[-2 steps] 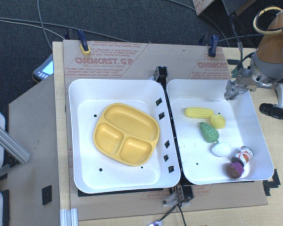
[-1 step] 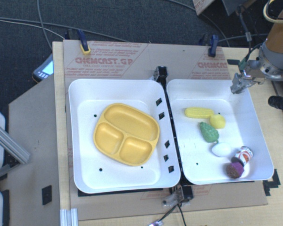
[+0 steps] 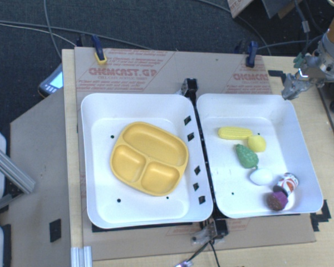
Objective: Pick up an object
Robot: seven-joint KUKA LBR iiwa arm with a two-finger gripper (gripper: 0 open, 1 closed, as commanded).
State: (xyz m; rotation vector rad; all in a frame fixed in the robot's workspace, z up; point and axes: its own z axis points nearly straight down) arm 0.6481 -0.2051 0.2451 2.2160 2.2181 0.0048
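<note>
The things I might pick sit in the right bin point(image 3: 300, 143): a yellow corn cob point(image 3: 235, 133), a lemon point(image 3: 257, 143) touching a green piece point(image 3: 247, 156), a white egg point(image 3: 261, 177), and a purple fruit point(image 3: 276, 201) beside a small red-and-white item point(image 3: 289, 182). The left bin point(image 3: 94, 149) holds a yellow divided plate point(image 3: 149, 158). My claw point(image 3: 292, 88) hangs above the right bin's far right corner, carrying nothing I can see, and how far it is parted I cannot tell.

The grey arm with its orange band point(image 3: 333, 35) is cut off by the right edge, and its two-finger gripper point(image 3: 290, 90) is too small and blurred to read. The round purple object point(image 3: 276, 201) partly hides a small white, red and dark item point(image 3: 289, 183) too tiny to identify.
</note>
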